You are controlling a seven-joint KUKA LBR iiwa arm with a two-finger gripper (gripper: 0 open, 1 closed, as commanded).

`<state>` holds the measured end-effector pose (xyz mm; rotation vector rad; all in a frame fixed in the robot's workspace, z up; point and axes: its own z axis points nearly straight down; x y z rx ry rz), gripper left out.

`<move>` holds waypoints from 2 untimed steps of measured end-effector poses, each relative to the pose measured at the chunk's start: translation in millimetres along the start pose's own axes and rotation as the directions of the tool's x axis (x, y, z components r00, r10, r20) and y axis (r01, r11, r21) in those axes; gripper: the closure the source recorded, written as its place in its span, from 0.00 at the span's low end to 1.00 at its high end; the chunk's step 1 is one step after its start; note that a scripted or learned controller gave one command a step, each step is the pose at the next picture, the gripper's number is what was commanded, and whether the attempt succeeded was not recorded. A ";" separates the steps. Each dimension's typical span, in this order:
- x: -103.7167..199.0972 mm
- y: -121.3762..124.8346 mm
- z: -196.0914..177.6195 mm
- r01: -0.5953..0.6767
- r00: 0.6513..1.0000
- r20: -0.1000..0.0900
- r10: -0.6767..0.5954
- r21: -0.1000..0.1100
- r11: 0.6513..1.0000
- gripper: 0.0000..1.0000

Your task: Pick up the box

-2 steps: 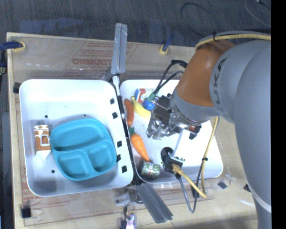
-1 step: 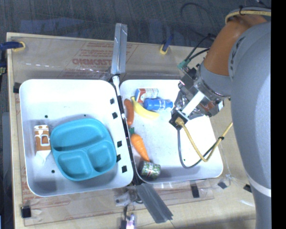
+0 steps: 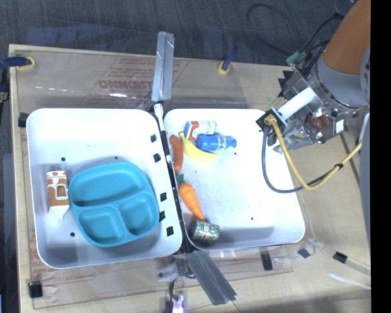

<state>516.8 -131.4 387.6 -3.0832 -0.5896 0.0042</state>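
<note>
The box is a small brown-and-white carton lying against the left wall of the left bin, just left of a blue divided tray. My gripper hovers at the right rim of the right bin, far to the right of the box. It hangs under the grey wrist with the orange band, and nothing shows in its grasp.
The right bin holds two carrots, a banana, a blue bottle, a red-and-white pack and a green can. A yellow cable loops over that bin's right side. A divider separates the bins.
</note>
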 end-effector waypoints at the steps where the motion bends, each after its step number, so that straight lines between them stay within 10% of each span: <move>1: 1.8 -2.2 -8.3 0.011 1.000 0.006 -0.011 0.004 1.000 1.00; 2: 3.5 -4.2 -17.1 0.023 1.000 0.010 -0.023 0.008 1.000 1.00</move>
